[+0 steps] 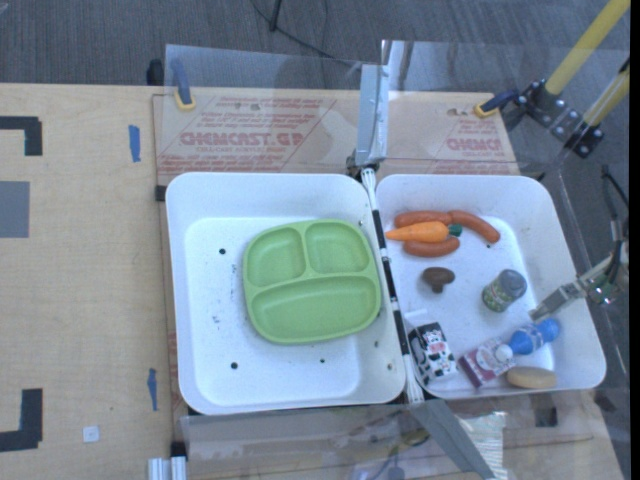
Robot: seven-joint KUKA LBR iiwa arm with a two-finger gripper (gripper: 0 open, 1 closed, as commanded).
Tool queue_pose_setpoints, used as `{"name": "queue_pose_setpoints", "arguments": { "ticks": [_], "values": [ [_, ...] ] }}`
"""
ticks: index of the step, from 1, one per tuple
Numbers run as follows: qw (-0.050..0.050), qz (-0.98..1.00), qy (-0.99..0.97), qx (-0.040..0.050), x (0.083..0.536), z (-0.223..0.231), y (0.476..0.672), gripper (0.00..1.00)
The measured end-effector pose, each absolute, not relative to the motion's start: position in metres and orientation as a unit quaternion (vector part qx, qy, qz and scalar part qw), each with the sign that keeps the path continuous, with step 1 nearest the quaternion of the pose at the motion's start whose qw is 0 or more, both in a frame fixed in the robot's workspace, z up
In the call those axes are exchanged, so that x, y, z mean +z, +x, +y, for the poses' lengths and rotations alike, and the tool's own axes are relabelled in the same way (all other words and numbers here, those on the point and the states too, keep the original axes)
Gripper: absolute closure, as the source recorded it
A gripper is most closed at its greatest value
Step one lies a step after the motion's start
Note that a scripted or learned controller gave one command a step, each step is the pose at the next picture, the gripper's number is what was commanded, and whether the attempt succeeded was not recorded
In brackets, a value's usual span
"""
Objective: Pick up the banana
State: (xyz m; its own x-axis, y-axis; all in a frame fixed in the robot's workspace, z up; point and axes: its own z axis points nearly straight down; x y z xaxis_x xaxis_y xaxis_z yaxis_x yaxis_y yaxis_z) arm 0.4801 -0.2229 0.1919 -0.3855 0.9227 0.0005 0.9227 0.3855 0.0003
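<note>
Well, banana (530,377) in right bin's (535,190) front corner, near end effector (553,306).

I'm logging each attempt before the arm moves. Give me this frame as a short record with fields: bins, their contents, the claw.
left bin: holds a green divided plate
right bin: holds all the small items
far end of right bin: two sausages, carrot
middle: brown lump, small can
near end: black-and-white carton, bottle with blue cap, pale oval item
banana: none clearly recognisable
claw: at the right bin's right edge, above the bottle; finger state unclear
</note>
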Motion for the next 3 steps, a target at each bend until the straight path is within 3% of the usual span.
{"name": "queue_pose_setpoints", "arguments": {
  "ticks": [1,2,3],
  "values": [
    [0.001,-0.583,-0.813,0.0002,0.087,-0.187,0.493,0.0],
    [0.0,-0.556,-0.831,-0.0025,0.087,-0.091,0.512,0.0],
    [-0.001,-0.623,-0.783,0.0003,0.185,-0.055,0.613,0.0]
  ]
}}
